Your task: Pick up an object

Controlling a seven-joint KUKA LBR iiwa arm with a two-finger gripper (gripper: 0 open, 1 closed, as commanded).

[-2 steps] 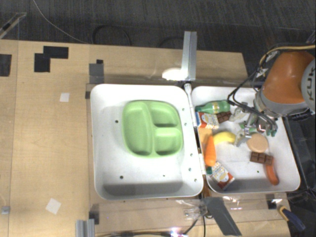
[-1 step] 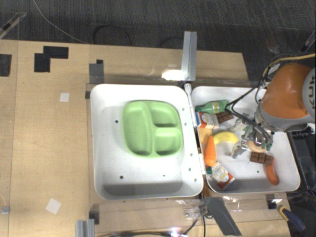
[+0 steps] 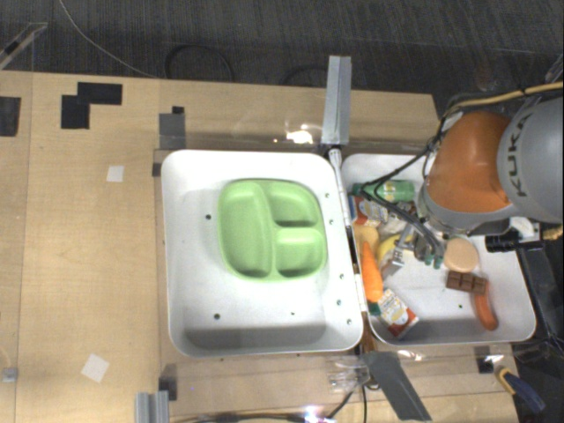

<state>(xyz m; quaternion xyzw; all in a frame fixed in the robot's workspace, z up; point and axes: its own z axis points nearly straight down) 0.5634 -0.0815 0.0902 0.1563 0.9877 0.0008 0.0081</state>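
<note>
Pale wood covers the tabletop (image 3: 79, 263), where we see two shallow white bins set side by side near its right edge. The left bin (image 3: 189, 315) carries a light green divided tray (image 3: 269, 227), lying flat in its far half, with three compartments facing up. The right bin (image 3: 511, 311) holds a scatter of toy food. Along its left wall lies an orange carrot (image 3: 373, 278), with a yellow banana (image 3: 386, 247) just beside it and a small printed packet (image 3: 396, 314) near the front left corner. A green-labelled item (image 3: 394, 189) sits toward the far left corner. Toward the front right corner we find a brown chocolate bar (image 3: 465, 282), a reddish sausage (image 3: 486, 311) just in front of it, and a round tan biscuit-like piece (image 3: 461, 256) just behind it.

The grey arm with its orange band (image 3: 471, 161) reaches in from the right edge and hangs over the far half of the right bin. Its tool (image 3: 421, 243) sits low among the clutter near the bin's middle, between the banana and the tan piece. We cannot tell how its fingers stand, nor whether anything is caught between them. Black squares (image 3: 88, 102) mark the tabletop's far left corner.
</note>
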